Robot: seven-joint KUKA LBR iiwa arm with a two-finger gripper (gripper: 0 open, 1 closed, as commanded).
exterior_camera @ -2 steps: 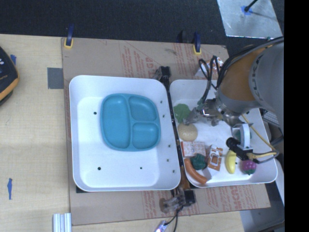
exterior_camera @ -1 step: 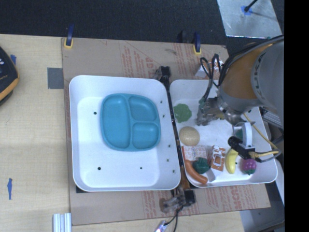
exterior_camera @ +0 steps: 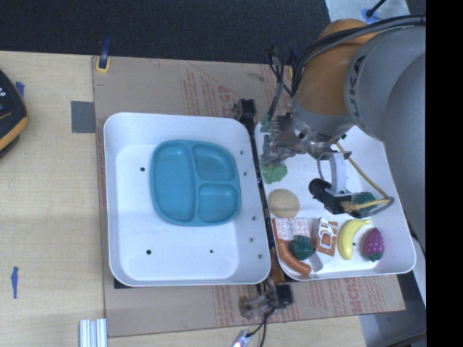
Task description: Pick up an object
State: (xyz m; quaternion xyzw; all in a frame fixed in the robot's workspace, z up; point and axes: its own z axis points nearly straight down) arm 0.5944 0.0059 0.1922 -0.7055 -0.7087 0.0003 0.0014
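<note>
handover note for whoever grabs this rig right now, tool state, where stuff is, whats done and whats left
Tool: low over the upper left corner of the right bin, just above a green item; whether it is open or shut can't be told, and no grasp is visible.
Right bin items: tan ball, banana, purple fruit, orange carrot-like piece, small cartons.
Left bin: blue divided plate.
Done: the arm is over the cluttered bin.
Left: grasp and lift one object.
</note>
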